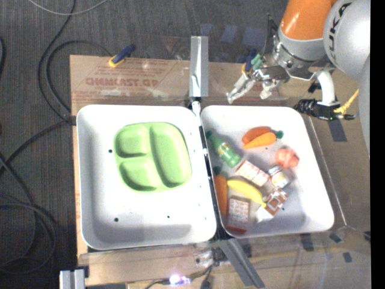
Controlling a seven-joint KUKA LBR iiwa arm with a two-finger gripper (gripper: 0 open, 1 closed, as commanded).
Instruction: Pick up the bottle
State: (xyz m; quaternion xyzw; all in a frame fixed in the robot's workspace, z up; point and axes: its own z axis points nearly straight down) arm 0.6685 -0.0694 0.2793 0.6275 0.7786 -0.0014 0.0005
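Above the far rim of the right bin: your gripper hung clear of the bin, over the brown board behind it.
Claw: you could see its 2 fingers spread apart, with nothing between them.
Arm: you had the grey arm with its orange band reaching in from the upper right.
Bottle: your bottle, green and clear, lay on its side in the right bin, near that bin's left wall, well apart from the claw.
Neighbours of the bottle: you had an orange carrot up and to its right, and a small carton just beside its lower end.
Other clutter: you also had a pink round item, a yellow banana-like piece and a red-and-white packet in the same bin.
Left bin: your left bin held 1 green divided tray, lying flat with its 3 compartments facing up.
Divider: you had a metal strip standing behind the seam between the 2 bins.
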